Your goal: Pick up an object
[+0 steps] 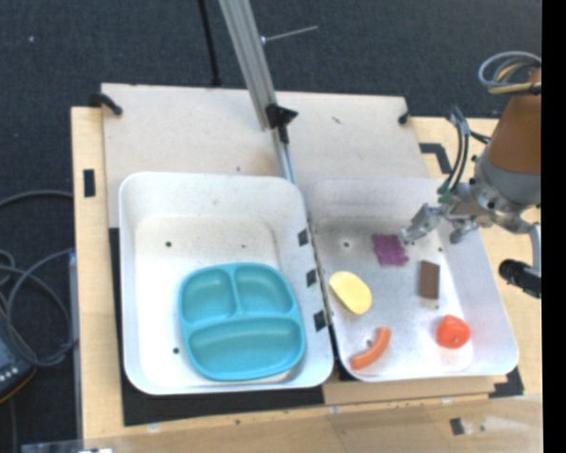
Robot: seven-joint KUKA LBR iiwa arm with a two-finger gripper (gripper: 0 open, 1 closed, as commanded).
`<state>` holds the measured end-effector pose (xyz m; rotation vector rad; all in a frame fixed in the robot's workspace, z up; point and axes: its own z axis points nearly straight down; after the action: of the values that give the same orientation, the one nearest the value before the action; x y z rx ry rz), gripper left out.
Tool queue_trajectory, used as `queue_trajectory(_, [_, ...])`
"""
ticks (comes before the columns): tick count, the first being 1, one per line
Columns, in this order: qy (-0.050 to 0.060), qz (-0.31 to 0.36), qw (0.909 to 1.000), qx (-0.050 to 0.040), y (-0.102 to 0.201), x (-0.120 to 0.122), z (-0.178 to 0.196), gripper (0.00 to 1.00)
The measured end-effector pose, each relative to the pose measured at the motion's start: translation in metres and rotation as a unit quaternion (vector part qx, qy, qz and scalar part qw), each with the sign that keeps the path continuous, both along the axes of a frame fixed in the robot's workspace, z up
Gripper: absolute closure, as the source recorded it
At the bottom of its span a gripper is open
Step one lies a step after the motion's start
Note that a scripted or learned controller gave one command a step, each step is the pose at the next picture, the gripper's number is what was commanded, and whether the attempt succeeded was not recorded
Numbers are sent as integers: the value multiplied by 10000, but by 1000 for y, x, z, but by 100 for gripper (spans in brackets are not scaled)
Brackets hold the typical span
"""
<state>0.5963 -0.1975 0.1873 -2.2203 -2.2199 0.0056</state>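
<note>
While poised over the right bin, tool spread wide, holding nothing. Nearest: purple block, just left of fingertips; likely light, soft, matte; best gripped across flat sides. Also present: brown block, glossy red ball, smooth yellow lemon, curved orange sausage.

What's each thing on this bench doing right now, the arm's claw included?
Gripper: open, over the right bin, holding nothing.
Purple block: lying in the right bin, just beside the gripper.
Brown block: lying loose.
Yellow lemon: lying near the left wall.
Orange carrot: lying by the front rim.
Red ball: resting, untouched.
Blue plate: flat in the left bin.
</note>
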Motion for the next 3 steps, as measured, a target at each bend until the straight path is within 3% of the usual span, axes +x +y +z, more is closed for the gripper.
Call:
queue_trajectory(1, [1, -2, 10000, 1, -4, 4, -61, 0])
queue_trajectory(2, [-28, -10, 10000, -6, -5, 5, -86, 0])
queue_trajectory(3, [-55, -22, 10000, -12, -6, 7, -73, 100])
